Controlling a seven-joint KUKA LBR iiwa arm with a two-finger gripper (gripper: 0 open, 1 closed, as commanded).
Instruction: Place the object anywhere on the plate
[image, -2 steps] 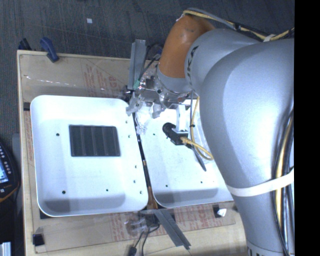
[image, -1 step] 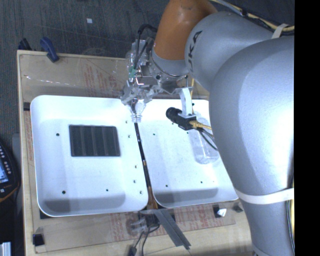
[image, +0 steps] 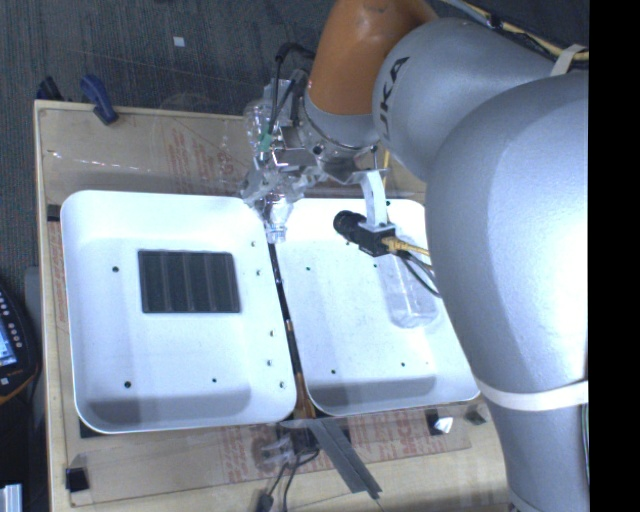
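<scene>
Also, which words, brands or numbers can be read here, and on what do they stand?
"KUKA": dark letters on the grey arm, just below its orange band.
Faint red print on the bench around the bins: too blurred to read.

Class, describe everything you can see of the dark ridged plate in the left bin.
The dark plate is a flat grey-black rectangle with several parallel vertical ridges or slats dividing it into strips. It looks like matte plastic or rubber. It lies flat on the floor of the left bin, towards that bin's middle, its long sides roughly parallel to the bin's rear wall. Nothing rests on it, and the pincer is apart from it, over the bins' shared edge.
</scene>
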